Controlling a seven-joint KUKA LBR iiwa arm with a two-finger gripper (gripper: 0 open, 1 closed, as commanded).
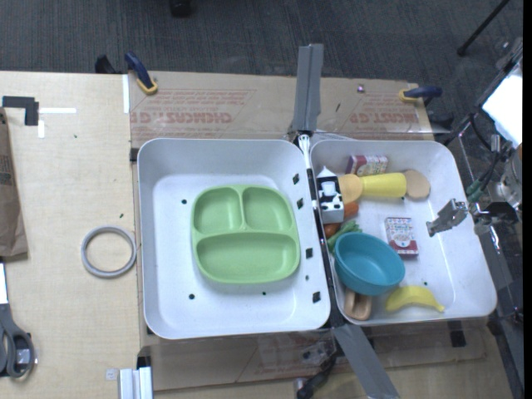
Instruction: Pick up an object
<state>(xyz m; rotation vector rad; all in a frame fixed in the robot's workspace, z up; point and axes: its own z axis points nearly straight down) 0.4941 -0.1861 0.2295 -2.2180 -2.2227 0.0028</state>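
- The gripper (446, 217) sits at the right bin's (462, 281) right side, small and partly blurred; whether it is open or closed cannot be told, and nothing is seen in its grasp.
- The arm is mostly cut off at the right edge.
- A wooden piece (357, 305) is half hidden under the blue bowl (368, 262); something orange and green (342, 224) peeks out above the bowl's rim.
- The yellow cylinder (384, 185) lies across the bin's top, a small carton (368, 164) behind it.
- A red-and-white card (401, 235) lies flat near the gripper, apart from it.
- The banana (416, 299) lies beside the bowl.
- The left bin (158, 248) holds a green divided plate (246, 233).
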